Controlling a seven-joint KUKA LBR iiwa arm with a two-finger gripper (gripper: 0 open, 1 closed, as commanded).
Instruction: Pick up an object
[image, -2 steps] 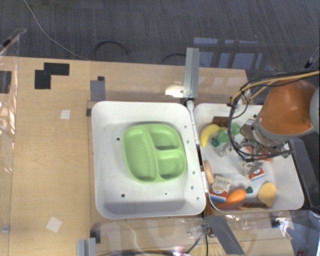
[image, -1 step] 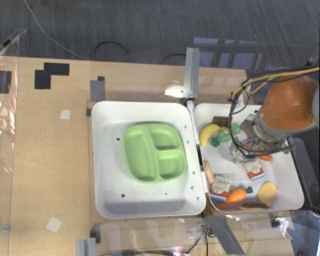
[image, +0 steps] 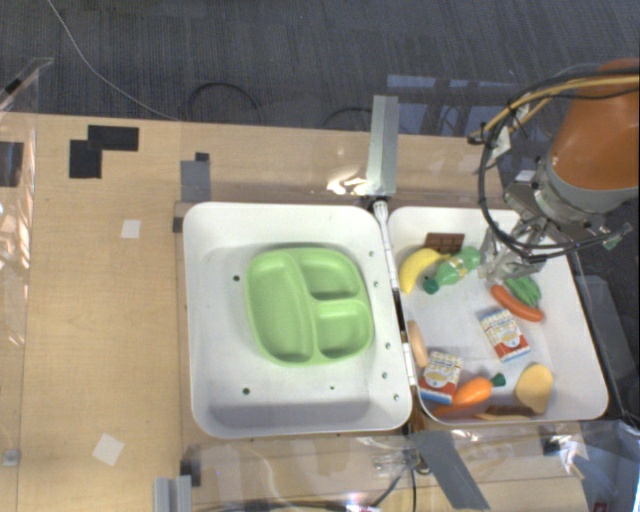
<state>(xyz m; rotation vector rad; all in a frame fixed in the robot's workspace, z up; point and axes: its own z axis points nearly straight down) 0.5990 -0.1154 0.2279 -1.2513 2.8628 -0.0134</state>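
Note:
My gripper (image: 506, 266) hangs low over the back of the right bin (image: 570, 330), under the grey wrist and orange band. Just left of it lie a green bottle (image: 452, 270) and a yellow banana (image: 417, 268). Right below it are an orange-red carrot-like piece (image: 518, 304) and a green leafy piece (image: 526, 289). A brown block (image: 443, 241) lies at the bin's back wall. Nothing is visibly lifted.
The right bin also holds a small carton (image: 506, 335), a second carton (image: 440, 370), an orange carrot (image: 470, 392), a yellow lemon-like fruit (image: 534, 386) and a sausage (image: 416, 345). The left bin (image: 215, 300) holds a green divided plate (image: 308, 305). Cables loop above the wrist.

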